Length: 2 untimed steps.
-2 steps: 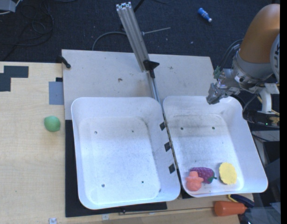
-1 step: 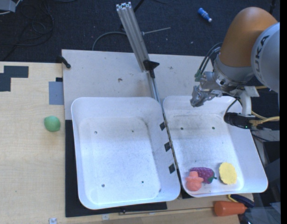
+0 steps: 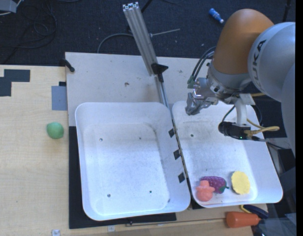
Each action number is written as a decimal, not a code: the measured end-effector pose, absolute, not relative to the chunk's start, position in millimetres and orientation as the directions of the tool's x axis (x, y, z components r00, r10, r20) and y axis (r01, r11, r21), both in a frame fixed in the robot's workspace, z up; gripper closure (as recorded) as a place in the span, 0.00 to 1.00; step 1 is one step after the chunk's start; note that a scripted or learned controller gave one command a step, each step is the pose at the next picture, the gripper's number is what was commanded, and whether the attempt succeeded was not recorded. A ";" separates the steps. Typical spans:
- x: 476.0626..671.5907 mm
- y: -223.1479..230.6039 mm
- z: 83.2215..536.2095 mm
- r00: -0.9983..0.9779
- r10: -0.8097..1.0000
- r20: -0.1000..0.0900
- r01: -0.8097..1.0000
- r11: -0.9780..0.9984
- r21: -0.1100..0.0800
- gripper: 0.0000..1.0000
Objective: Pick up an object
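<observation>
Toys: purple (image 3: 213, 182), orange (image 3: 205, 191) and yellow (image 3: 241, 182) lie in right bin (image 3: 269, 183)'s near corner; end effector (image 3: 193, 105) hovers above far end, finger state indeterminate.

Yellow oval object (image 3: 241, 182): flat-lying, pale yellow, lower right of the frame, near the front wall of the right bin (image 3: 215, 146). Purple object (image 3: 214, 183): lumpy, dark purple with a small green tip, lying just left of the yellow one, apart from it. Orange-pink object (image 3: 205, 191): small, knobbly, touching the purple object's lower left side, at the bin's front edge. All three rest loose on the bin floor, clustered in its near corner region.
</observation>
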<state>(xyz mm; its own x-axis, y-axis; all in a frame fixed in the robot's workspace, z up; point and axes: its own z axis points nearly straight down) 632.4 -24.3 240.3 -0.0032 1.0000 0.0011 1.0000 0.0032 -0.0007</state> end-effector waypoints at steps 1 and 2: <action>627.3 22.5 235.3 -0.003 1.000 0.001 1.000 0.003 -0.001 1.00; 636.5 70.6 242.9 -0.003 1.000 0.001 1.000 0.003 0.000 1.00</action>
